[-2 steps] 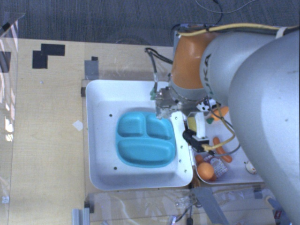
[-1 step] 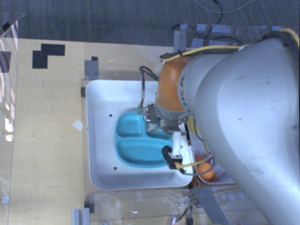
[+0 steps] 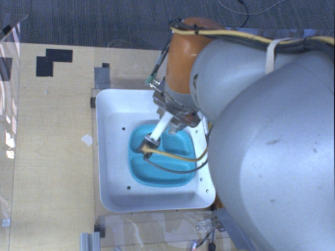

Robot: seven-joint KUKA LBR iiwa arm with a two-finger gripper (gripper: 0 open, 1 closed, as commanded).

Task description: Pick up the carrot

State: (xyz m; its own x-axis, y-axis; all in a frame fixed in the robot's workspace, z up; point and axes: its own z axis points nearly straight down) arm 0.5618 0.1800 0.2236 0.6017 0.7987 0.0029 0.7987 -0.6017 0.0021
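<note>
1. Firstly, at the far left corner of the pale wooden bench sat black stepped tape patches, well apart from the work.
2. Near the bench's middle stood a shallow white plastic bin, its rounded corners and raised walls keeping its contents from sliding out.
3. A bright blue moulded plastic tray with divided compartments lay in the bin, set toward the bin's right wall and near edge.
4. The two-finger gripper hung low over the tray's far right compartment, tilted down to the left, probably to reach into it; whether it was open or closed could not be told.
5. The grey arm with its orange band covered the bench's right side. Where the carrot lay could not be told; judging by the gripper's aim, it may have sat hidden beneath the wrist.
</note>
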